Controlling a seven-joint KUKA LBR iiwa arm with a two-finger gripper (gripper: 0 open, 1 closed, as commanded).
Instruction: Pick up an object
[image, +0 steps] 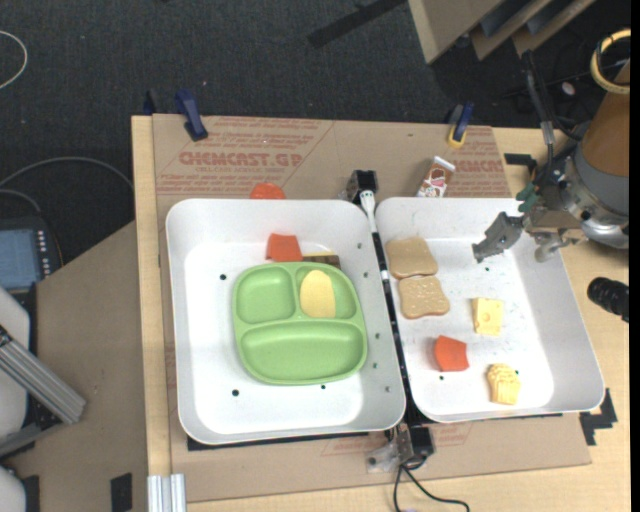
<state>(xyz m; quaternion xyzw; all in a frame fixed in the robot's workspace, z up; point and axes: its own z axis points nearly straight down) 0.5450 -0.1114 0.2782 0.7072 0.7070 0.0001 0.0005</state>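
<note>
My gripper (522, 243) hangs over the far right part of the right bin (560, 395), open, with nothing between its fingers. In that bin lie two brown bread slices (411, 256) (424, 296), a pale yellow cheese piece (488, 316), a red piece (451, 353) and a yellow ridged piece (503, 384). The cheese piece sits just in front of the gripper and a little left of it. The bread slices lie further left, near the bin's inner wall.
The left bin (200, 400) holds a green divided plate (298, 345) with a yellow piece (318, 293) in one compartment, and a red block (284, 247) behind the plate. A small carton (436, 178) and an orange item (266, 191) lie on the board beyond the bins.
</note>
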